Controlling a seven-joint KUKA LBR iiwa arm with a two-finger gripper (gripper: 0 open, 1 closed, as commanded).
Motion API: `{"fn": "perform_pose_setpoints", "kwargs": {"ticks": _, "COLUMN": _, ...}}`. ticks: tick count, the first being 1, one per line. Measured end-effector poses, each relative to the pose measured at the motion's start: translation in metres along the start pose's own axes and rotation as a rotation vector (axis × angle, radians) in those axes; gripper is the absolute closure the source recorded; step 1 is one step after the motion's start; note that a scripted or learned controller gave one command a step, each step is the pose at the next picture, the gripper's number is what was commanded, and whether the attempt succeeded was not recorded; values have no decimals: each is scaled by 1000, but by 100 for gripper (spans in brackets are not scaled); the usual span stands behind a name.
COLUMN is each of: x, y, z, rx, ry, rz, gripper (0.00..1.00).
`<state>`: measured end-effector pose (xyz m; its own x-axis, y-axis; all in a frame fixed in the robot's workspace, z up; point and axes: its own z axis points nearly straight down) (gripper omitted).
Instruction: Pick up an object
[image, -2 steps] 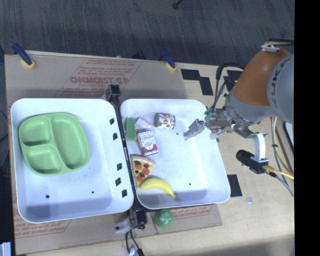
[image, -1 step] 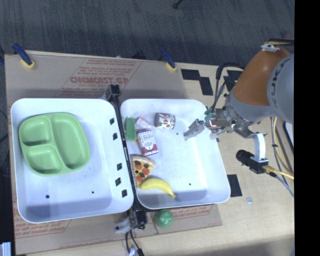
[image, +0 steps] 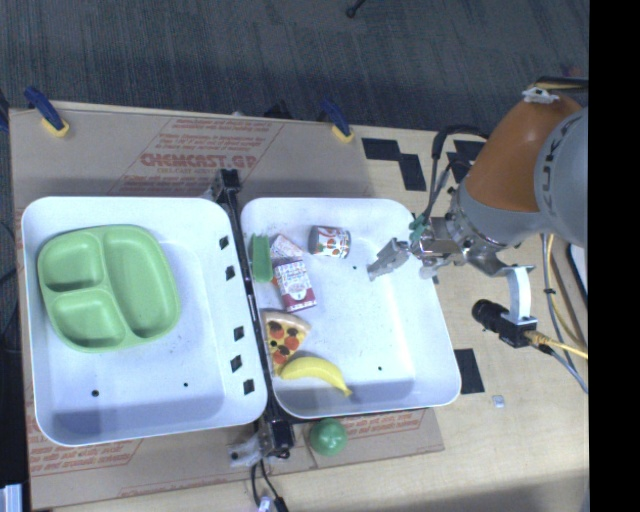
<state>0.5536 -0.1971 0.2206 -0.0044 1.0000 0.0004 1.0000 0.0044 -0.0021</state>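
Observation:
The right bin (image: 420, 345) holds a small can (image: 329, 241) lying on its side near the back. To its left lie a red and white carton (image: 291, 278) and a green packet (image: 261, 257). A pizza slice (image: 282, 334) and a yellow banana (image: 314, 373) lie near the bin's front left. My gripper (image: 388, 259) hangs over the right part of this bin, to the right of the can, with nothing visible between its fingers. The grey arm with its orange band (image: 510, 170) reaches in from the right.
The left bin (image: 205, 380) holds a green divided plate (image: 105, 285). A green ball (image: 326, 436) sits on the bench in front of the right bin. A black divider with clips (image: 243, 300) runs between the bins. Cables and a black fitting (image: 505, 322) lie right of the bins.

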Motion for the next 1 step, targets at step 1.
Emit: {"fn": "perform_pose_setpoints", "kwargs": {"ticks": 1, "x": 0, "y": 0, "z": 0, "rx": 0, "ry": 0, "rz": 0, "gripper": 0}}
